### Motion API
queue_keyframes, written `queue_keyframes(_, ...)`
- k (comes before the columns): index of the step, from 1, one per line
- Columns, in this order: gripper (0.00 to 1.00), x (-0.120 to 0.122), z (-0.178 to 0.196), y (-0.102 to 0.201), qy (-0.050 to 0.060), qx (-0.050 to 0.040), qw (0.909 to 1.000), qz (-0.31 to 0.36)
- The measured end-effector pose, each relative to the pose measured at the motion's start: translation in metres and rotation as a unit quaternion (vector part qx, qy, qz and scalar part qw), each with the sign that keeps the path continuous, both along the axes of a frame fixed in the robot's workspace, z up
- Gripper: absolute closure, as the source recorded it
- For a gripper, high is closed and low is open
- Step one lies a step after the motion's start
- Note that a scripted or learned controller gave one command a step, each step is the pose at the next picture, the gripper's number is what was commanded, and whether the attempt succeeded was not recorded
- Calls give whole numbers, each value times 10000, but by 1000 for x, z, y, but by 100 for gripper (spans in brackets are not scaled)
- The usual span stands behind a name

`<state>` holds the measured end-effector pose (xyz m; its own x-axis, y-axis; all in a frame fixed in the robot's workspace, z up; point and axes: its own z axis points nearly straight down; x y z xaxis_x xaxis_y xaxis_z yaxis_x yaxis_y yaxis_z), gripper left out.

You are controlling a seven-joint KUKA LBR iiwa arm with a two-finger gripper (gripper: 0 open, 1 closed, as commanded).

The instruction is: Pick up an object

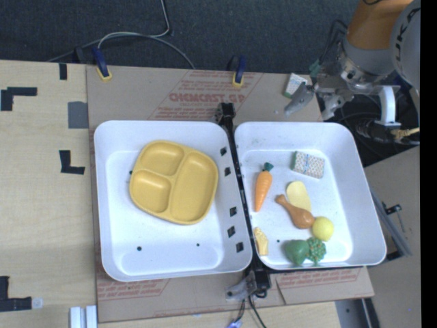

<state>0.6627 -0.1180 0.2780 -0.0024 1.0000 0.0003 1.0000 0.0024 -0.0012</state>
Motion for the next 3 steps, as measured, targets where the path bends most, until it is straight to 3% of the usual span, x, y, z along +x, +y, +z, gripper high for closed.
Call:
queue_keyframes(1, 0, -54, -127, 1, 20, 2, 10000, -6)
queue_keyframes(2, 0, -76, -192, 24, -13, 1, 10000, -7)
queue_keyframes(3, 100, -75, -182, 24, -26, -10, 10000, -9)
